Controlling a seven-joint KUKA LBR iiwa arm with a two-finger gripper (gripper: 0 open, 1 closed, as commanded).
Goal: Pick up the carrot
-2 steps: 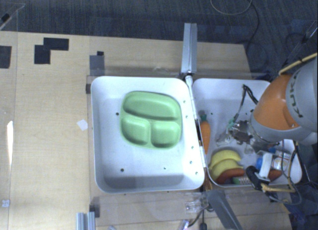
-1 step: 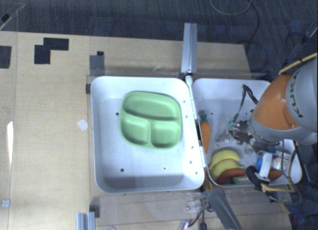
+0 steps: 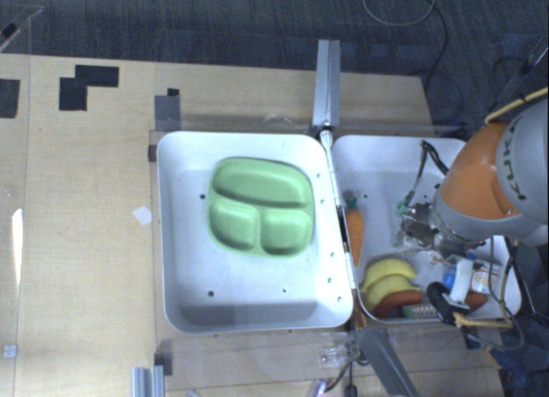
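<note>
Starting at frame centre-left, a green tray (image 3: 260,206) fills the left bin (image 3: 180,301); the carrot (image 3: 352,231) hugs the right bin's left wall: light, stiff, smooth, best pinched mid-length; gripper (image 3: 419,225) state I cannot tell

You're looking at dark grey carpet (image 3: 214,5) at 12 o'clock, with a thin cable (image 3: 412,1) looped at 1 o'clock. Light wood bench (image 3: 86,215) fills 9 o'clock, black square markers (image 3: 86,85) at 10. Metal rail (image 3: 327,82) stands upright near centre-top. Even lighting.
</note>
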